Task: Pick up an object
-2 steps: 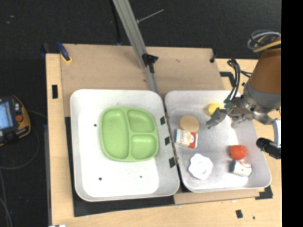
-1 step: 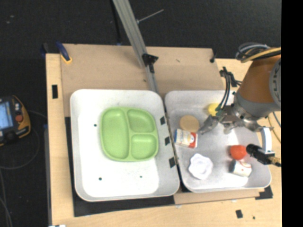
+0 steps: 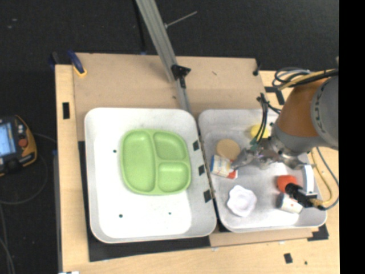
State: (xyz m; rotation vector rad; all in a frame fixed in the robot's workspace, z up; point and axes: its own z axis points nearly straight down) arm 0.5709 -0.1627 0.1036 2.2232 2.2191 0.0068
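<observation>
Below, our jaws (image 3: 246, 154) sit in the right bin (image 3: 214, 121); whether spread, we cannot tell. Brown disc (image 3: 228, 148), small carton (image 3: 221, 166), white cup (image 3: 241, 201) crowd nearby.

No lettering, brand, number or sign can be read anywhere. The small blue, white and red carton (image 3: 221, 166) in the right-hand shallow white bin (image 3: 225, 221) bears printing — too blurred to make out. The lit screen of the orange-edged handheld device (image 3: 12, 141) at the left edge is likewise illegible.
</observation>
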